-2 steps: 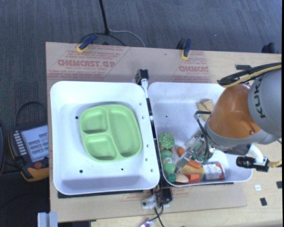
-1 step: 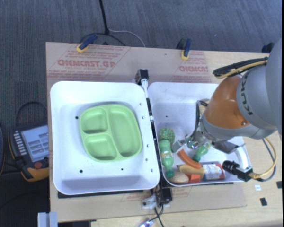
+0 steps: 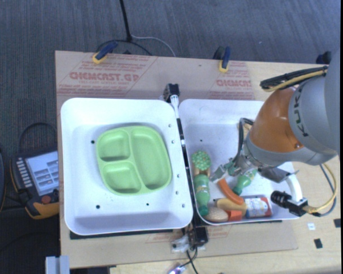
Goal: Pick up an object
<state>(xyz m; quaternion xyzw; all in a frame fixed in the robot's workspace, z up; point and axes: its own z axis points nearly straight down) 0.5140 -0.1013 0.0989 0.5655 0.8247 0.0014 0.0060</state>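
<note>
Contents, right bin [image 3: 217, 110]: a cluster of small toy food items gathered along its near edge and left wall.
- One green corn-like piece with a pale dotted top [image 3: 201, 160], by the left wall, mid-depth.
- One green bottle-shaped item [image 3: 202, 188], just below it, lying along the left wall.
- One orange carrot [image 3: 231, 192], slanted, near the middle of the near edge.
- One green item [image 3: 243, 180], just right of the carrot, directly beneath the gripper; its shape is partly hidden.
- One tan rounded piece [image 3: 216, 214], at the near left corner.
- One small packet with red ends [image 3: 256, 206], lying flat against the near edge, touching the carrot's lower end.

Gripper [image 3: 235, 168]: low inside the right bin, over the cluster between the corn-like piece and the green item. Whether its fingers are apart or together cannot be told; no item is visibly between them.

Arm [image 3: 286, 127]: enters from the right, orange band over the bin's right half, wrist angled down and to the left.

Left bin [image 3: 74, 153]: one light green three-compartment plate [image 3: 131, 160], centred.

Bench [image 3: 103, 76]: brown board beneath both bins; two clamps at its far edge.
</note>
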